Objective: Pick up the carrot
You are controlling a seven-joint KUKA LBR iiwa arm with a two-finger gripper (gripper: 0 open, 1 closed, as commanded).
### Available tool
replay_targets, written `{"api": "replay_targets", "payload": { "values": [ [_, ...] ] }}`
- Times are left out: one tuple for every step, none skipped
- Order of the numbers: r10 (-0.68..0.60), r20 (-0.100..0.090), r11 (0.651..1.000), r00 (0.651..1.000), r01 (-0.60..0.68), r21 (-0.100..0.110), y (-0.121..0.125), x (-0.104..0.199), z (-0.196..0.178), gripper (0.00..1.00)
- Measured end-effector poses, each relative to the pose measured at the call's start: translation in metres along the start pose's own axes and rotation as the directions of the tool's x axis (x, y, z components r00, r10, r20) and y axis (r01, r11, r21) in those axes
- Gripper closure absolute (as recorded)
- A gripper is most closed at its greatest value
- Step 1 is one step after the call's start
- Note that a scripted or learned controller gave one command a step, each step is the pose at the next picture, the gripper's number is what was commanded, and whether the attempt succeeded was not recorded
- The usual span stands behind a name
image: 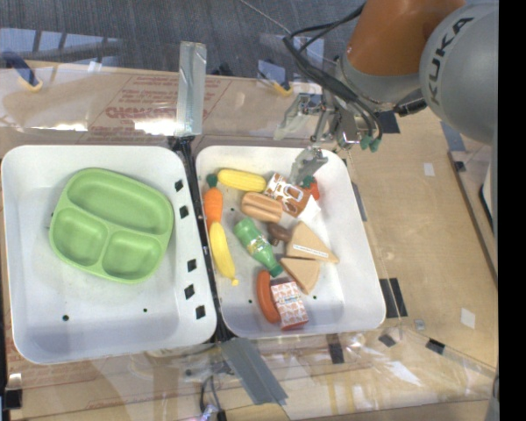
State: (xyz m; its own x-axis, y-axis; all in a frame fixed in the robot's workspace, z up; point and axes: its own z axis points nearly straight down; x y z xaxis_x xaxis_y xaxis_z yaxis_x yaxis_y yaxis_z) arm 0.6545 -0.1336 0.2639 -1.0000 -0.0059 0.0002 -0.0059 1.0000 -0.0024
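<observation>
The carrot (213,207) lies in the right bin (361,261), close against that bin's left wall and toward its far end, its green top pointing to the far edge of the counter (421,226). Just beyond it, near the bin's far wall, lies a corn cob (242,180), and just nearer than it, along the same left wall, lies a banana (221,250). The middle of the bin is crowded: a hot dog (262,206), a green bottle (258,245), two wedges of sandwich (305,257), and a red can with a printed label (280,301) toward the near wall. The end effector (309,160) hangs over the far right part of this bin, above a small printed carton (287,195), well apart from the carrot; whether its fingers are spread or closed cannot be made out, and nothing can be seen held in it. The arm (421,33) comes in from the far right corner of the counter. The left bin (26,323) holds a green divided plate (112,224) in its far half.
</observation>
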Motion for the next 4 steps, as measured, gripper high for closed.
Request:
{"api": "replay_targets", "payload": {
  "values": [
    [0.110,-0.009,0.994,0.994,-0.110,-0.004,0.033,0.055,0.172,0.00],
    [-0.121,0.003,0.993,0.993,0.122,-0.002,0.036,0.042,0.140,0.00],
    [-0.056,-0.002,0.998,0.998,0.056,0.003,0.038,0.029,0.171,0.00],
    [-0.063,0.004,0.998,0.998,0.063,0.003,0.040,0.026,0.158,1.00]
  ]
}}
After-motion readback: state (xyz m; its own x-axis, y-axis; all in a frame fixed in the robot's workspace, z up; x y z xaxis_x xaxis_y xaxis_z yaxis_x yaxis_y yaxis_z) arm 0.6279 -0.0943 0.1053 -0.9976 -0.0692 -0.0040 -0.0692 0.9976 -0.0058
